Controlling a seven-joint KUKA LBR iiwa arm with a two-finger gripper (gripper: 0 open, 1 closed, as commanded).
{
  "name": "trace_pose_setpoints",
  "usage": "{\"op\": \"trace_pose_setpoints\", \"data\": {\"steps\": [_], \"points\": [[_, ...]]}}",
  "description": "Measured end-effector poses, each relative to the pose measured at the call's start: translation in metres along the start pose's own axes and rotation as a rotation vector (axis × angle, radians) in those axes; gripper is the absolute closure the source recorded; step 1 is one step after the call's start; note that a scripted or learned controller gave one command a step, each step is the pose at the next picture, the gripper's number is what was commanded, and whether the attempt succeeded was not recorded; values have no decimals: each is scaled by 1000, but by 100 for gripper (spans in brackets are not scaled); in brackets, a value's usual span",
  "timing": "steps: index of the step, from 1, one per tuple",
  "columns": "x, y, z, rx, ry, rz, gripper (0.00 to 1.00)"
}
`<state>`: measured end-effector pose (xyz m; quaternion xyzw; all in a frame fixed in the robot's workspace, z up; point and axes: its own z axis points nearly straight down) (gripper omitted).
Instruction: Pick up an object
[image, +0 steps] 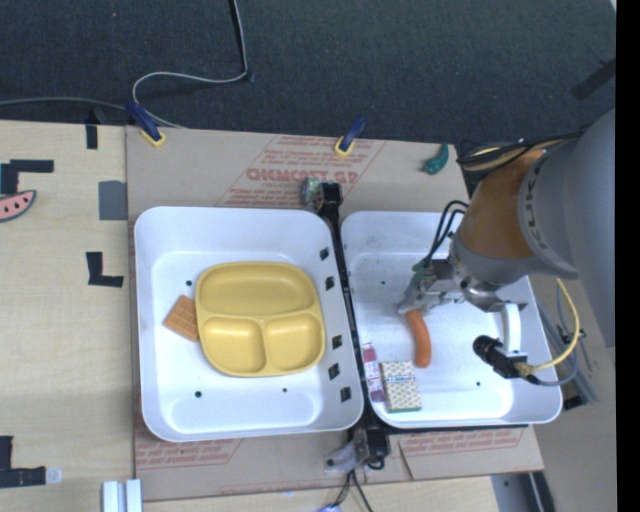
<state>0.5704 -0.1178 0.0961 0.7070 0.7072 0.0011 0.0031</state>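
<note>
An orange sausage (421, 341) lies in the right white bin (385, 250), roughly lengthwise, near the bin's middle. My gripper (419, 299) hangs just over the sausage's far end, low in the bin; its tips merge with the dark wrist parts. The grey arm with its orange band (500, 215) comes in from the right above the bin. A small patterned box (401, 386) and a thin pink-and-white packet (371, 371) lie at the bin's near left corner.
The left white bin (150, 300) holds a yellow divided plate (260, 318) with a tan cracker (182, 318) tucked under its left edge. A black divider strip (338, 300) runs between the bins. Cables (545, 355) hang off the arm at the right bin's right side.
</note>
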Motion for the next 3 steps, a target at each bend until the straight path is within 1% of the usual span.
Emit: {"op": "trace_pose_setpoints", "data": {"steps": [1,2,3], "points": [[63,-13,-88,6,4,-2,100],[121,-29,-149,6,3,-3,100],[146,-67,-167,8,4,-3,100]]}}
